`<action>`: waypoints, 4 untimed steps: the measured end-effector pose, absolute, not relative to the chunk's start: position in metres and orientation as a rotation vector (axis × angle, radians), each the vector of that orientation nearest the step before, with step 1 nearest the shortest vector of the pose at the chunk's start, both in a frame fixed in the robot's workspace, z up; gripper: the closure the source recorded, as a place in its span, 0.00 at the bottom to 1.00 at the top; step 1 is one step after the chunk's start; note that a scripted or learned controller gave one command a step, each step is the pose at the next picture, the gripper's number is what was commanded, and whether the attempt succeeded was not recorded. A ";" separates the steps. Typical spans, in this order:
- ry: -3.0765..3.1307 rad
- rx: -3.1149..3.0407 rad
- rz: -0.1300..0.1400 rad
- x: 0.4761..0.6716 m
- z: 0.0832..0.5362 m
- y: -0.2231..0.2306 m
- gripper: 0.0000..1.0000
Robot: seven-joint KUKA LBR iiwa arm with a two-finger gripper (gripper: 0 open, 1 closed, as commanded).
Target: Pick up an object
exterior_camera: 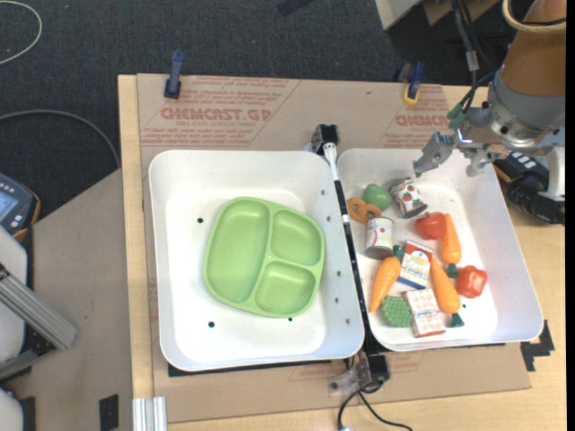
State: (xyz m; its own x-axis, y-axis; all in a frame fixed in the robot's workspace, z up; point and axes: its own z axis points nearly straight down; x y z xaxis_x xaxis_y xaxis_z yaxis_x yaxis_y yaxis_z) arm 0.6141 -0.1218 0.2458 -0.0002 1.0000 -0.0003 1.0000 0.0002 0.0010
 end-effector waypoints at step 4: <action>2.220 2.218 0.002 0.480 0.195 -0.073 0.00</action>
